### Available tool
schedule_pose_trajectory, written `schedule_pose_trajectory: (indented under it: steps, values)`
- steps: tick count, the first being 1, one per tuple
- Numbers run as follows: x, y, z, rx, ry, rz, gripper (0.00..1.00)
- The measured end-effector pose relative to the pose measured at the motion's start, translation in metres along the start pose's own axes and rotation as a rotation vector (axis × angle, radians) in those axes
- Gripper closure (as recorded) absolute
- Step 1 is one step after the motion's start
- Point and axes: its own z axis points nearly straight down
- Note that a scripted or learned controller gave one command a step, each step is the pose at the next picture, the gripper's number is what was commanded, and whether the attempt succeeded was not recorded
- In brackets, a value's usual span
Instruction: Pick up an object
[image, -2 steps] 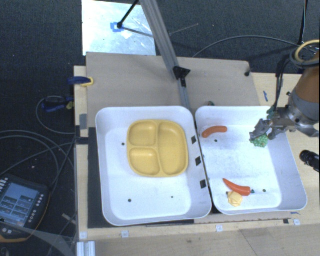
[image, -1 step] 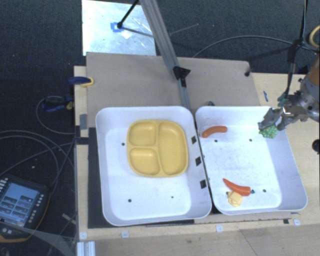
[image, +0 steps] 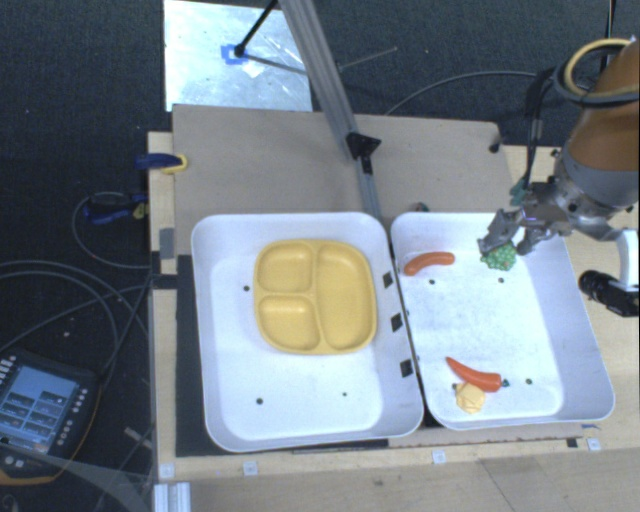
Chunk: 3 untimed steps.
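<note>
My gripper (image: 507, 243) hangs over the far part of the right bin (image: 560, 330), right above a small green broccoli piece (image: 500, 259). The green piece shows at the gripper's tip, touching or nearly touching it. An orange sausage (image: 429, 262) lies to its left near the bin's far left corner. A red-orange chili pepper (image: 475, 374) and a small yellow piece (image: 470, 398) lie close together near the bin's front wall.
The left bin (image: 225, 400) holds a yellow divided plate (image: 314, 296). A slanted metal pole (image: 335, 95) crosses the bench behind the bins. Cables and a teach pendant (image: 40, 400) lie on the floor at the left.
</note>
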Motion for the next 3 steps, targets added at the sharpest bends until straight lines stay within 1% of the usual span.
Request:
schedule_pose_trajectory:
  steps: [1,2,3]
  values:
    - [0.054,0.016,-0.005,-0.002,0.001,-0.001,1.00]
    - [0.104,0.036,0.010,0.000,0.001,-0.001,1.00]
    - [0.163,0.040,0.019,0.001,0.002,-0.002,1.00]
